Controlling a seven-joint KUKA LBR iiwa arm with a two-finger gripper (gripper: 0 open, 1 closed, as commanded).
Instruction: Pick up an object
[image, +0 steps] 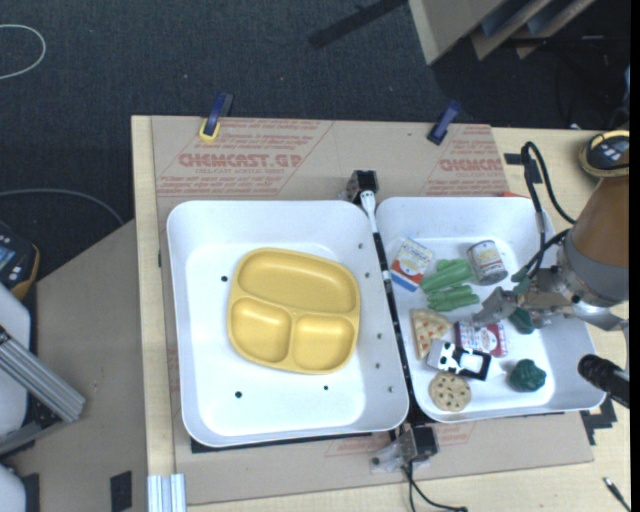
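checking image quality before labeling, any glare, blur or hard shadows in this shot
Camera view: even, soft lighting with faint shadows only; the yellow tray shows a mild sheen, no blown glare; the small items in the right bin look soft, their labels unreadable; the tool is slightly blurred.

The brown board under the two bins carries red printed text. Near its far edge, behind the left bin, the word "CHEMCAST" can be read, followed by letters that look like "G P" (the last ones are not sharp). Under it there is a smaller red line, too small to read. The same print is repeated near the board's far right corner, behind the right bin, but there only a part like "EMCAST" shows and it is blurred. In the right bin, the small can and the white packet have coloured labels, but their letters cannot be read.
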